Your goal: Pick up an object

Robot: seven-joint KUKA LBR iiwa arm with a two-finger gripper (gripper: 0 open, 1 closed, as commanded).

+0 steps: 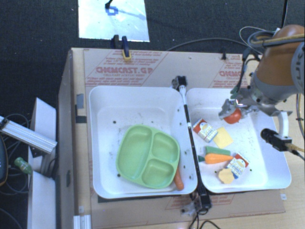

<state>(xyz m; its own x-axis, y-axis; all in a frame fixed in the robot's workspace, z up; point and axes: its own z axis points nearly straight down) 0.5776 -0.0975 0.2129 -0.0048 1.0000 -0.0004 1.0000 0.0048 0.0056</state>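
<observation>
So the tool (232, 109) sits over the far part of the right bin (279, 175), and there's a red rounded thing (233, 117), maybe a toy tomato, right at its tip. Most of that red piece is tucked under the grey metal, so only its lower half shows. It looks pinched between the fingers, though the shot is too soft to see the fingers cleanly, and I can't tell whether it's lifted or touching the bin floor.

The arm's orange band (281, 56) is cut off by the frame edge, and cables loop behind it.

Just below and left of the tool lies a small red-and-white packet (205, 130) with a yellow slice (223, 138) touching it. Further down from the tool there's an orange carrot (217, 159) against a green piece (217, 150), then another printed packet (237, 165) overlapping a yellow lump (226, 176). The labels are unreadable.

Well to the left of the tool, in the other bin (102, 128), sits a green divided plate (148, 156), with a brownish sausage-like thing (178, 179) half hidden under its rim. The bench (143, 68) carries reddish print, partly covered by the bins.
</observation>
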